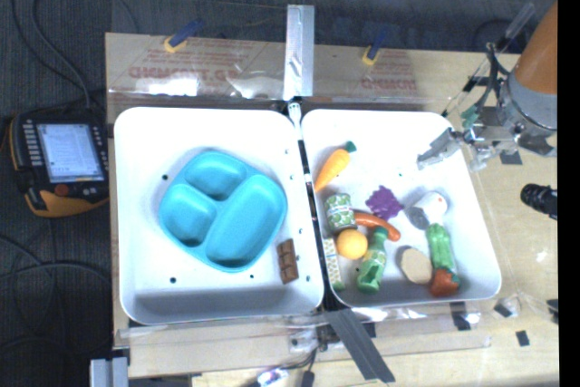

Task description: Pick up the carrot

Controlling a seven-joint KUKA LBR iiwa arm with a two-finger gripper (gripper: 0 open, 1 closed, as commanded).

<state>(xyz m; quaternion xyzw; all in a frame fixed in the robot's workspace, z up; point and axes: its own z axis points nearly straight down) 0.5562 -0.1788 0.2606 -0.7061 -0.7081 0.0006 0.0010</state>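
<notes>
The carrot [332, 167] is orange with a small green top and lies slanted in the right bin [485, 222], near its upper left corner beside the divider. My gripper [441, 149] hangs over the upper right part of that bin, well to the right of the carrot with bare white floor between them. It touches none of the objects, and nothing shows in it. The arm's grey wrist and orange band [542, 59] enter from the right edge.
Below the carrot crowd a green can [339, 211], purple grapes [384, 201], a red-orange pepper [376, 224], a yellow fruit [352, 244], a green bottle [372, 268], a beige disc [415, 266] and a green-and-red vegetable [441, 258]. The left bin holds a blue divided plate [223, 208] and a chocolate bar [287, 260].
</notes>
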